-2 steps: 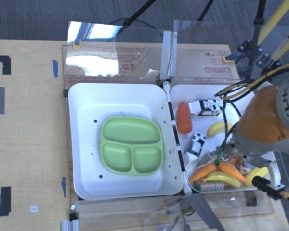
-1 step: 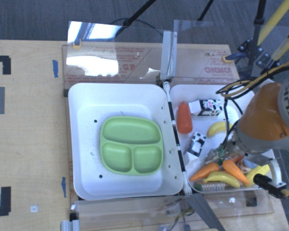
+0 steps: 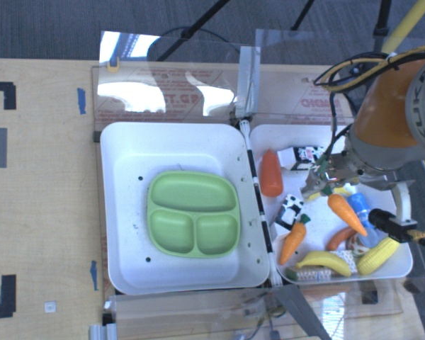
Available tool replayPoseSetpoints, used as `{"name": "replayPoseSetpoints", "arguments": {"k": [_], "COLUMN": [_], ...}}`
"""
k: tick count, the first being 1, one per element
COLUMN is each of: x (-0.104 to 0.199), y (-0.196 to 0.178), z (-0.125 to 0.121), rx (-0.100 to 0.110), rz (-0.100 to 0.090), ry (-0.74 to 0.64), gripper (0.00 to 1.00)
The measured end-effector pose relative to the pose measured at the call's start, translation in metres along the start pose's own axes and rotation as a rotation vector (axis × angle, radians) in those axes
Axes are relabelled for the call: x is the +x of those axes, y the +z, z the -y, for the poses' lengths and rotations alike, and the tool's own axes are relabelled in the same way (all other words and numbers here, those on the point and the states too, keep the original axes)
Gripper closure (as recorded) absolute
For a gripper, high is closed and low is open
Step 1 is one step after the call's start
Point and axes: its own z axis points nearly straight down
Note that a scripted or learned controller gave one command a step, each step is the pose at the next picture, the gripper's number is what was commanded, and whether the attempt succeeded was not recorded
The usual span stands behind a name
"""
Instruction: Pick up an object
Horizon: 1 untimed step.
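The right white bin point(image 3: 404, 266) holds several toy foods. An orange-red pepper-like piece point(image 3: 270, 173) lies at its left side. A carrot point(image 3: 292, 241) lies below a black-and-white cow toy point(image 3: 291, 210). A yellow banana point(image 3: 324, 261) and a corn cob point(image 3: 377, 255) lie along the front wall. A second carrot point(image 3: 345, 214) and a blue item point(image 3: 359, 207) lie mid-bin. My gripper point(image 3: 320, 180) hangs low over the bin's middle, just left of that carrot, with nothing visibly between its fingers.
The left white bin point(image 3: 120, 154) holds a green divided plate point(image 3: 193, 212). A clear plastic wall point(image 3: 248, 83) stands behind both bins. The arm's orange band point(image 3: 384, 108) and cables cover the right bin's back right corner.
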Motion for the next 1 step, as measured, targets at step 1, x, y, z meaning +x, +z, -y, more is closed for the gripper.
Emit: {"name": "replayPoseSetpoints", "arguments": {"k": [1], "x": [0.0133], "y": [-0.0107], "z": [-0.0890], "rx": [-0.001], "rz": [0.001], "ry": [-0.035], "gripper": [1.00]}}
